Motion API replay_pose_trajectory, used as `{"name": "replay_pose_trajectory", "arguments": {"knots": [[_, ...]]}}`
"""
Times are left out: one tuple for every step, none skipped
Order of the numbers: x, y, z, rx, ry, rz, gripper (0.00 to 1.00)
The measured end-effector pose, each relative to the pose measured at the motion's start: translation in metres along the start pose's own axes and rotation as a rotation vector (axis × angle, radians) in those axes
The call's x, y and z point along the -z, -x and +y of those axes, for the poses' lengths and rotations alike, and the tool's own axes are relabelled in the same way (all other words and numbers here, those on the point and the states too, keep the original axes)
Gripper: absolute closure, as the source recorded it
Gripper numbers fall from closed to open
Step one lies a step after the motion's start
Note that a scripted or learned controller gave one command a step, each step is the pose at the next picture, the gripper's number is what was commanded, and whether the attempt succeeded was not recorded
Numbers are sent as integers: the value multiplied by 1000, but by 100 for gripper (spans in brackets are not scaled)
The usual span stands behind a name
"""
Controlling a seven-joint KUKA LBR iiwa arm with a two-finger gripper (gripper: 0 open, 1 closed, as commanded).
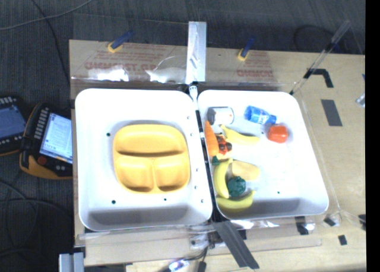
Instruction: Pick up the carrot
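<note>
Orange carrot (pixel 209 139) is lying against the right bin's (pixel 309 164) left wall at frame centre, long axis running top-to-bottom, leafy end lowermost; pick not yet begun.

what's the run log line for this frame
carrot: right bin, against left wall | yellow tray: left bin | pick: not yet done

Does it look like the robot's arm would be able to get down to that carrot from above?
Probably yes, though it looks tight. The carrot lies uncovered in the right bin, so the way down is free. But it sits close against the bin's left wall, with a small red item right beside it, leaving little room.
</note>
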State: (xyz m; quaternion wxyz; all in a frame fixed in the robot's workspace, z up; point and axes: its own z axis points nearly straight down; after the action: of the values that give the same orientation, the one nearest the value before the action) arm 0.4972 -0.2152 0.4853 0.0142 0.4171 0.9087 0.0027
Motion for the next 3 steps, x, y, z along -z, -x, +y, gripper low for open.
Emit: {"name": "replay_pose_trajectory", "arguments": {"knots": [[10,0,3,5,3,-4,100],[20,1,6,10,6,-7,100],[30,1,10,16,10,-11,100]]}}
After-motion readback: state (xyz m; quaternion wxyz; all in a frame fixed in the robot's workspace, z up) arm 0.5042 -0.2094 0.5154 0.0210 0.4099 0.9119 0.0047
